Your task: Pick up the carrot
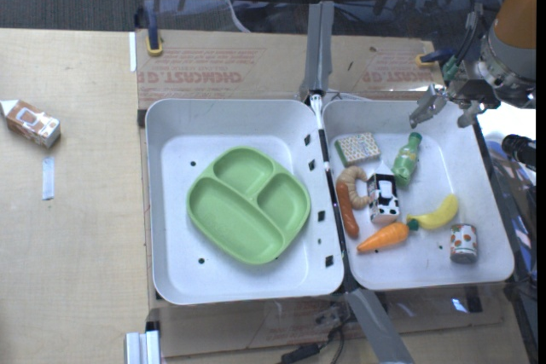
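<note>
Carrot [383, 238], orange with a green stub at its right end, lies tilted on the floor of the right bin [490, 264], toward the near side. Its green end touches or nearly touches the banana [438, 212], which curves up to the right. Just above the carrot stands a small black-and-white carton [385, 199], and left of that a hot dog [348, 203] lies lengthwise beside a pale ring-shaped toy [364, 190]. A speckled sponge-like block [357, 147] sits near the bin's far left corner, a green bottle [407, 158] lies a little to its right, and a small can [463, 243] stands near the bin's right wall.

The pincer [444, 110] hangs over the far right rim of that bin, well apart from the carrot, with its two fingers spread and nothing between them. The arm's orange band [521, 8] shows at the upper right.

A green divided plate [248, 204] rests in the left bin [162, 183]. On the table [68, 251] to the left lies a small carton [32, 124].
</note>
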